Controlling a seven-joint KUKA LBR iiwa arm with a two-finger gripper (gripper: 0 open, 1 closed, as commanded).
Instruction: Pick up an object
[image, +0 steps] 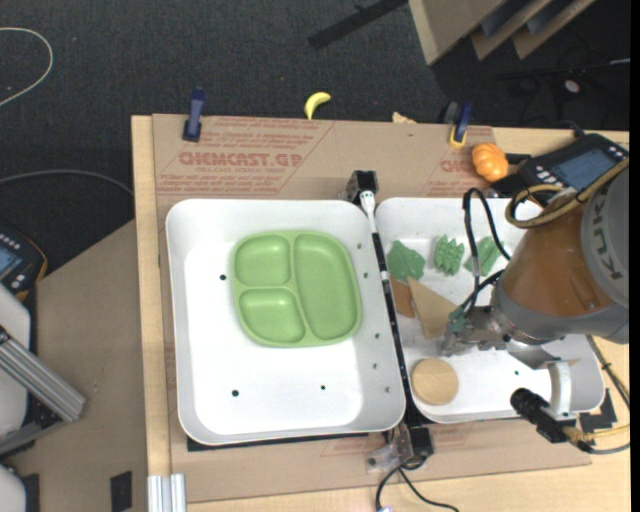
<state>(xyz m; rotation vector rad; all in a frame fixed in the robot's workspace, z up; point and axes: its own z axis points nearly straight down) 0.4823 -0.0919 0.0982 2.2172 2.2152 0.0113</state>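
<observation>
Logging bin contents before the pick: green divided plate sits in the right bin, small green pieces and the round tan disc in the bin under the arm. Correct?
One thing is off. The green divided plate sits in the left bin, not the right. The camera view shows it. As you said, the small green pieces and the round tan disc lie in the bin under the arm.

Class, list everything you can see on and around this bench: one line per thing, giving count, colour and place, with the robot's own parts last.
Bins: two, white, side by side on the bench.
Divided plate: one, light green, in the left bin.
Leafy pieces: three, green, at the back of the right bin.
Wedge: one, tan, middle of the right bin.
Disc: one, tan, front of the right bin.
Clamps: two, blue, back edge of the bench.
Banana: one, yellow, behind the bench.
Round object: one, orange, back right.
Arm: one, grey and orange, over the right bin.
Claw: one, dark, above the wedge and disc.
</observation>
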